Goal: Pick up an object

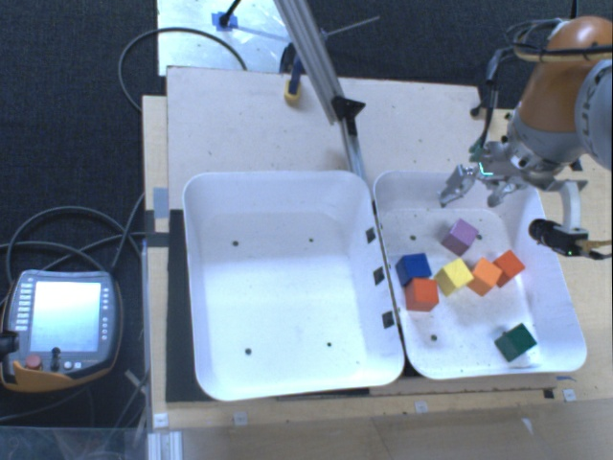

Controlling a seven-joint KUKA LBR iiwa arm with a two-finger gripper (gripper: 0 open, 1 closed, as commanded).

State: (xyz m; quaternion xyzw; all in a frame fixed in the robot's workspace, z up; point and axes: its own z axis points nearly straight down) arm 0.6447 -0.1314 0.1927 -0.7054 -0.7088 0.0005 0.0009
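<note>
The gripper (476, 187) hangs over the far end of the right bin (565, 338), fingers spread and holding nothing. Nearest below it lies the purple cube (463, 236); farther on sit the blue cube (414, 267), red cube (421, 294), yellow cube (454, 276) and two orange cubes (497, 271), packed close. A descent there risks nudging neighbours, since the fingers may straddle two blocks.

Two white bins (287, 372) side by side at centre frame. Seven coloured blocks (455, 276) scattered in the right one. Gripper (479, 188) hovering open above its upper edge.
</note>
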